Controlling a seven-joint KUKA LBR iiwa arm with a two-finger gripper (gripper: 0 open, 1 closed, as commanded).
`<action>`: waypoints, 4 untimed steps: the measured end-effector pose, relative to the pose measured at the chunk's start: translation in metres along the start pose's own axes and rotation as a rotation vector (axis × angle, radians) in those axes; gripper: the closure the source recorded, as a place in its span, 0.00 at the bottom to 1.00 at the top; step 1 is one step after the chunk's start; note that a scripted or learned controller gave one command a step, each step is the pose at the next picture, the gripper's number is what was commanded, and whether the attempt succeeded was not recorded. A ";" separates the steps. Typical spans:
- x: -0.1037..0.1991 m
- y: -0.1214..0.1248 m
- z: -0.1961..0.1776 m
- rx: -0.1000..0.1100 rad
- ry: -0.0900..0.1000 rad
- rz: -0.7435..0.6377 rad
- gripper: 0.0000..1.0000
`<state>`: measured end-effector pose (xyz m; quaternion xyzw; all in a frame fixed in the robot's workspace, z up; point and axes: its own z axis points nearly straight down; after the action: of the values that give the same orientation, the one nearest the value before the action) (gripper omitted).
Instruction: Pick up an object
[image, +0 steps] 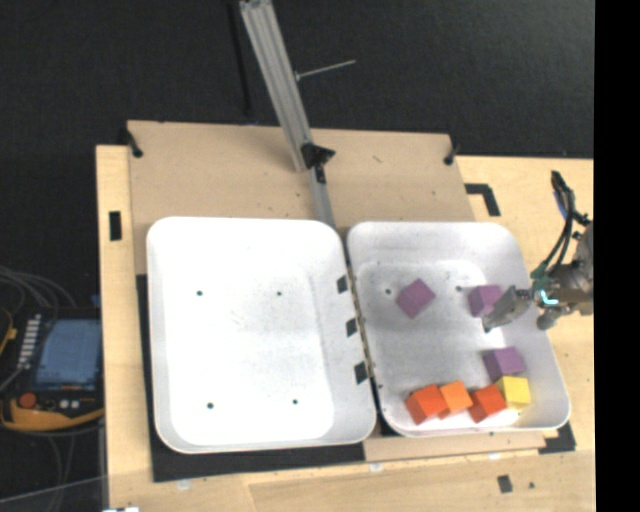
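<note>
Orange cube (428, 403) sits nearest; my gripper (520, 308) hovers beside purple cube (484, 298), finger state undeterminable. Approach step; next, descend and close.

The arm is cut off at the right edge, leaving the gripper (528, 308) partly visible and blurred. Its near finger covers part of a purple block (483, 298). Finger spacing cannot be determined.
</note>
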<state>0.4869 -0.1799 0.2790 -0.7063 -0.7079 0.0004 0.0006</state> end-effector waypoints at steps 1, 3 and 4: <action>0.000 0.001 -0.002 -0.004 -0.001 0.002 0.00; -0.011 0.005 0.086 0.002 0.000 0.003 0.00; -0.009 0.008 0.148 0.002 0.000 0.003 0.00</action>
<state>0.4944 -0.1893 0.1307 -0.7072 -0.7070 0.0011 0.0012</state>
